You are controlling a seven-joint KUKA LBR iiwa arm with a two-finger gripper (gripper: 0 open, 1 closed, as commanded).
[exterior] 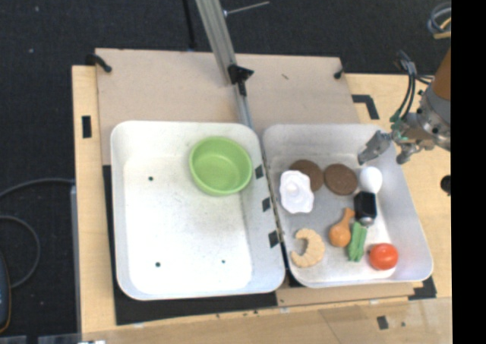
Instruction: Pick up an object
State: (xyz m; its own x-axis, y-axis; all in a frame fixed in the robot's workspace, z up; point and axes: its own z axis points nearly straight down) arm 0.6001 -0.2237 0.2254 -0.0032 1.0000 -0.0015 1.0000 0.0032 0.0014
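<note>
The arm runs off the right edge; the black object is too small to identify.

No readable text or labels.

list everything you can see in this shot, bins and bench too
bench: 1, tan, under both bins
metal rail: 1, grey, slanting from the top edge down to between the bins
left bin: 1, white, left half of bench
right bin: 1, white, right half of bench
bowl: 1, green, upper right of left bin
brown discs: 2, brown, upper middle of right bin
white lump: 1, white, left side of right bin
egg-like ball: 1, white, right of the discs
black item: 1, black, below the white ball
orange piece: 1, orange, centre of right bin
green piece: 1, green, beside the orange piece
red ball: 1, red-orange, lower right corner
curved pastry: 1, beige, lower left of right bin
claw: 1, grey, over the right bin's upper right edge
</note>
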